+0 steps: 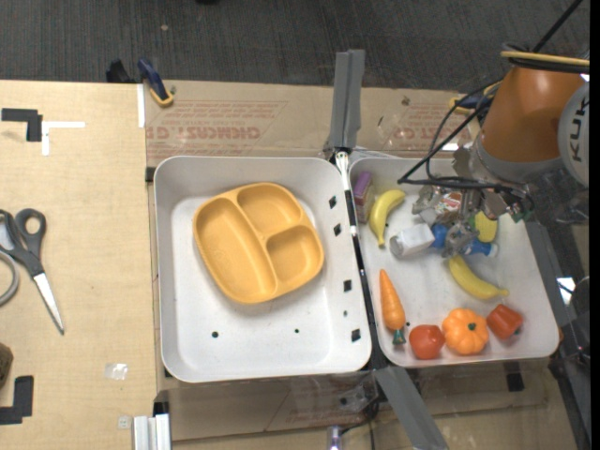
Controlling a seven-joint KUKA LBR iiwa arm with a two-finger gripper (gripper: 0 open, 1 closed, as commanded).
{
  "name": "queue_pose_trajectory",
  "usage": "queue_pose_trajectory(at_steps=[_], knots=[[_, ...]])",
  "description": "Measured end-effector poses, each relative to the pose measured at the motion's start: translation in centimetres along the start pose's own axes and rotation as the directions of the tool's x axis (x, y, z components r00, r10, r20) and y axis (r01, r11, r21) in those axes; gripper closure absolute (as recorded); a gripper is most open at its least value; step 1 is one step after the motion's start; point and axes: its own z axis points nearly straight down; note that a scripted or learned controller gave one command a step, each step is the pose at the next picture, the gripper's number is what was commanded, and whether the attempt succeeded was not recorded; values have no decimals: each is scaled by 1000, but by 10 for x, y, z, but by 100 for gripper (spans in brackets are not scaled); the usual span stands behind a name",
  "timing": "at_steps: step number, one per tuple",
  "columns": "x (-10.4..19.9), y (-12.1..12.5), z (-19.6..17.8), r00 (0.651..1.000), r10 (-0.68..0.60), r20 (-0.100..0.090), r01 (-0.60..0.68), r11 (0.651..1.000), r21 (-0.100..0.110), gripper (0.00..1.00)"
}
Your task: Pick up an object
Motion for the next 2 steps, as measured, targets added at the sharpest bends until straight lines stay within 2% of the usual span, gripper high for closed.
queue_pose_trajectory(at_steps=[1,2], knots=[[-5,-26,0,998,-59,1,59,998,-2,0],[7,-27,1,996,-93,0,93,996,-5,0]])
